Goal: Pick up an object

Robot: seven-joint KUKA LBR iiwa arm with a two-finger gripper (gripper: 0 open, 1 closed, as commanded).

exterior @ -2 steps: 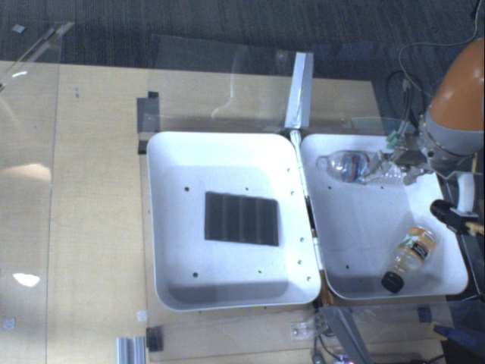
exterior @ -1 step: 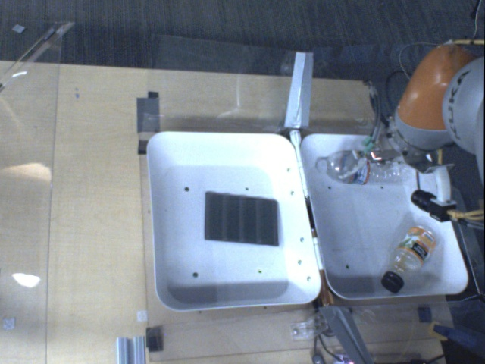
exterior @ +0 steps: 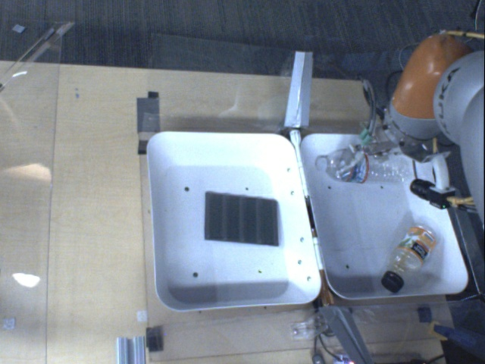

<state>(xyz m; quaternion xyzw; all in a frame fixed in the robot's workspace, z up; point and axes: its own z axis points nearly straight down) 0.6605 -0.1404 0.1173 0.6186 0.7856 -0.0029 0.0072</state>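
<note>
From the camera view, my gripper (exterior: 362, 156) sits at the right bin's (exterior: 455, 279) far wall, over a crumpled clear plastic object (exterior: 345, 165); I cannot tell its state. That slick plastic could slip out, and the wall crowds me. 1 bottle (exterior: 409, 255) lies near the front corner, with open floor between.

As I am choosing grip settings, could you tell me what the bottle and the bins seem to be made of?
The bottle looks like clear plastic, see-through with a black cap and a yellowish label. The bins look like matte white moulded plastic, with rounded corners and even shading; the exact material cannot be told.
</note>
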